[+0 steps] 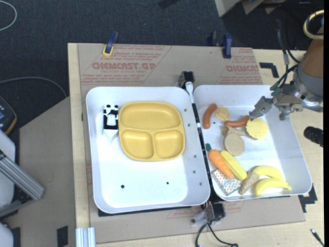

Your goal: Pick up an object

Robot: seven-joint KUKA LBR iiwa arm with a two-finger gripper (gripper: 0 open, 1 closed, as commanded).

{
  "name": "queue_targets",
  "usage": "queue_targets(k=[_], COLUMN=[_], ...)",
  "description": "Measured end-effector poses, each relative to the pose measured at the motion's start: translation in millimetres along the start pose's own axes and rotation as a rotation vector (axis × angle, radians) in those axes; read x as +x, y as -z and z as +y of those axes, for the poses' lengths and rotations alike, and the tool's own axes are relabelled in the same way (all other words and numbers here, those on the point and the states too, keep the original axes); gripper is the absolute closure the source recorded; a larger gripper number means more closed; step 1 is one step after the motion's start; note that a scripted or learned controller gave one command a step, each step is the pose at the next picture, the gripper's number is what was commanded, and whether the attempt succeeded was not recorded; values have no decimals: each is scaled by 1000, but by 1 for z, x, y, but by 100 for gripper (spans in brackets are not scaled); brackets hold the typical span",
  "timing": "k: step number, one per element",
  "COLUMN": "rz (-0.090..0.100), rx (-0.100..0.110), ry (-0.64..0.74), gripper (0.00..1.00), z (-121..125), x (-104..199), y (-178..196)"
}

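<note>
Two shallow white bins (103, 153); one yellow three-compartment plastic plate (151, 128); two yellow toy bananas (270, 180); two red-orange toy sausages (207, 115); one orange toy carrot (221, 163).

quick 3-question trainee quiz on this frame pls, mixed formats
1. True or false: the yellow divided plate sits in the right bin.
2. Which item lies nearest the end effector? A) bananas B) round yellow piece C) carrot
3. Fill in: the plate has ___ compartments.

Key: 1. False, it sits in the left bin. 2. B. 3. Three.
</note>
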State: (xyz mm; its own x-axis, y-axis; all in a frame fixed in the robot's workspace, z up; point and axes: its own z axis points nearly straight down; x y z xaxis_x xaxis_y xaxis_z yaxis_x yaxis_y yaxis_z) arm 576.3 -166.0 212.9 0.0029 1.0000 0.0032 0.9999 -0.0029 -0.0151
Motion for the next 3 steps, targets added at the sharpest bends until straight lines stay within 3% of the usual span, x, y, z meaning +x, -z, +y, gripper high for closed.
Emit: queue_targets(k=[1,3], rz=[-3,-1], rx=[-14,-9], ry=[3,3], gripper=[0,0], z=[3,-5], x=[0,-3], y=[8,-80])
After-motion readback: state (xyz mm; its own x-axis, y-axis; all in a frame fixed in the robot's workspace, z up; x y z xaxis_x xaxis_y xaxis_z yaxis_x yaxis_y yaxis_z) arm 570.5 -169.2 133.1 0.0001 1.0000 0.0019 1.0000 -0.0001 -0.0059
